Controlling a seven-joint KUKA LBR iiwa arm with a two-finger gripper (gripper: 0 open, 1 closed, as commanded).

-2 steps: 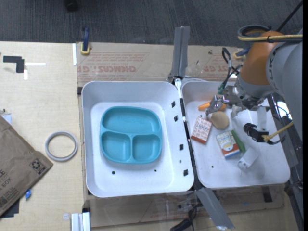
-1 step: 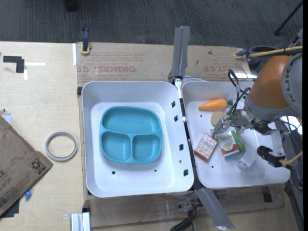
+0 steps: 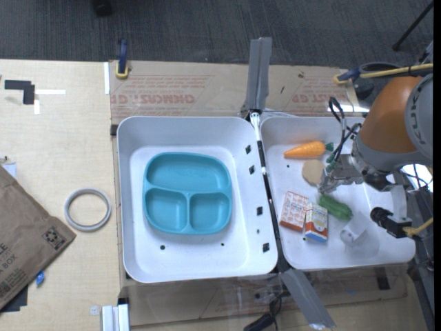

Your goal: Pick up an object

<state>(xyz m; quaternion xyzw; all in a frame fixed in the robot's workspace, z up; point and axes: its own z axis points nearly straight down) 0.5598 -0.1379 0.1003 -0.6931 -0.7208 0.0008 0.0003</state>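
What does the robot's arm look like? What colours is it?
The arm is big and rounded, grey with a shiny orange band just above its wrist. Black cables loop along it. At its tip sits a small gripper of dark and silvery metal, much thinner than the chunky arm.

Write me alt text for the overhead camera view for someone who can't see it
A grey and orange robot arm lowers its pincer into the right white bin, among a toy carrot, a green vegetable and two small cartons. The left white bin holds a blue divided plate.
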